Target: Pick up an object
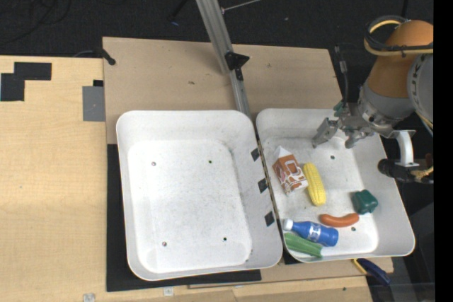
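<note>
- Two white bins on the tabletop (64, 173): left bin (185, 194), right bin (382, 223).
- Right bin, one each: carton (289, 174), corn cob (315, 183), sausage (339, 220), blue bottle (312, 232), cucumber (303, 245), dark-green block (365, 202).
- Hand (340, 134) over the right bin's far end (fingers spread, gripping nothing).

Pincer (338, 135) splayed wide, holding nothing

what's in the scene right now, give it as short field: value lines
arm: gripper above the far part of the right bin, fingers spread, nothing between them
right bin contents: carton, corn, green block, sausage, blue bottle, green vegetable
left bin: white, beside the right bin
nearest item to gripper: carton and corn
</note>
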Robot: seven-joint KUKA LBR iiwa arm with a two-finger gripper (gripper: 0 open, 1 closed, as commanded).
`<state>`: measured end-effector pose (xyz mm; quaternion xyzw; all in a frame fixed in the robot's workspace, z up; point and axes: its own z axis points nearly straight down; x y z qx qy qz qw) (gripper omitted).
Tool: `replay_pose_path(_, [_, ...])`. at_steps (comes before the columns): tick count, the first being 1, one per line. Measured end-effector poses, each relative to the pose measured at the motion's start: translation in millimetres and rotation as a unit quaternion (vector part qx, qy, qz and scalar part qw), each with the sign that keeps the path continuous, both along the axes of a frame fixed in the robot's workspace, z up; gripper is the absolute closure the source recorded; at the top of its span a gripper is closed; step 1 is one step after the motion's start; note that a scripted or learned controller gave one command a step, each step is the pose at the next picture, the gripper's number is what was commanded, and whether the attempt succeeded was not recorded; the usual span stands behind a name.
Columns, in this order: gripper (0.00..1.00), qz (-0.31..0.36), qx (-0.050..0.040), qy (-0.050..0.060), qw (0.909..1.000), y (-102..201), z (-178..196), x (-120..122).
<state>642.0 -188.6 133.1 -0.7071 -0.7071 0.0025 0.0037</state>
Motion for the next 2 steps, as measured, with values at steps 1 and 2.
replay_pose_path(1, [1.0, 0.0, -0.0007, -0.003, 1.0, -0.7, 14.5, 1.9])
replay_pose_path(2, [1.0, 0.001, -0.0017, -0.007, 1.0, -1.5, 78.1, 7.0])
